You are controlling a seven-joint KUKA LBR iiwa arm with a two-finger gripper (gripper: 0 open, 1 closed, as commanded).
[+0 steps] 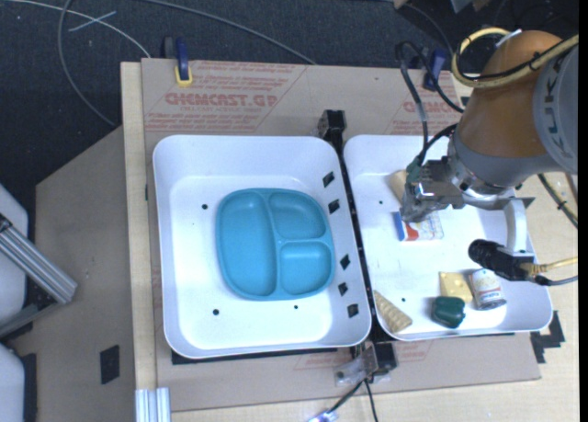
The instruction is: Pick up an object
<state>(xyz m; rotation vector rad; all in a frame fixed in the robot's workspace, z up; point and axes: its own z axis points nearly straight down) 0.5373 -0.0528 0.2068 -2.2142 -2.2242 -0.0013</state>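
While the claw (421,204) hangs low in the right bin (524,319), a small red, white and blue packet (410,228) lies just under its tips; whether they are apart or together cannot be told. The arm (505,117) reaches in from the right. A divided blue plate (274,242) sits in the left bin (175,227).

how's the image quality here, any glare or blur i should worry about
Camera view: even, soft light with faint shadows; the white bins are bright, near washed out, but the blue tray reads clearly. The small items under the gripper are soft and hard to identify, and the arm looks slightly blurred.
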